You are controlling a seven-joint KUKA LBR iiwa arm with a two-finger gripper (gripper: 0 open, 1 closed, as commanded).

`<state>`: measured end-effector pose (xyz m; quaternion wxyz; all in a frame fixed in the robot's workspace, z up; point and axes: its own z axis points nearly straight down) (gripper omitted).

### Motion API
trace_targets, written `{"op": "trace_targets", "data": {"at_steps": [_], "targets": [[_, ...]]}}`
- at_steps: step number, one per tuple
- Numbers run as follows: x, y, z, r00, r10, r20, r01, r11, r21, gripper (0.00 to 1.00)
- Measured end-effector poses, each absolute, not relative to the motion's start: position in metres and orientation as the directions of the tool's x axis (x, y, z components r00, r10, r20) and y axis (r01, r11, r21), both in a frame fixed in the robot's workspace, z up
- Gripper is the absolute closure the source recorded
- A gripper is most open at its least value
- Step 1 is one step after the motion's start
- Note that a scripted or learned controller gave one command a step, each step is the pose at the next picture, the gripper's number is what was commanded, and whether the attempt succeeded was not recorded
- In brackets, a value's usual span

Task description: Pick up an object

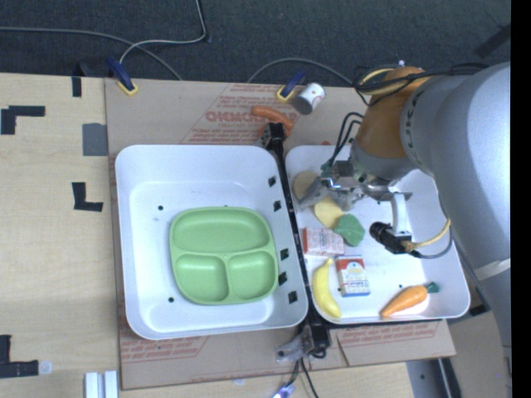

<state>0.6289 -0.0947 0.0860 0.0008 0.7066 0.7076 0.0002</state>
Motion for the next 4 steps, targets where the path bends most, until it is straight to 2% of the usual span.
{"op": "trace_targets", "data": {"at_steps": [1, 2, 3, 4], "targets": [[0.629, -0.095, 0.096, -0.003, 1.000, -0.002, 1.000, 0.003, 0.003, 1.00], [0.629, -0.095, 0.096, -0.003, 1.000, -0.002, 1.000, 0.003, 0.003, 0.00], [0.653, -0.098, 0.086, -0.002, 1.000, 0.000, 1.000, 0.002, 0.001, 0.00], [0.669, -0.095, 0.085, -0.002, 1.000, 0.000, 1.000, 0.002, 0.001, 0.00]]}}
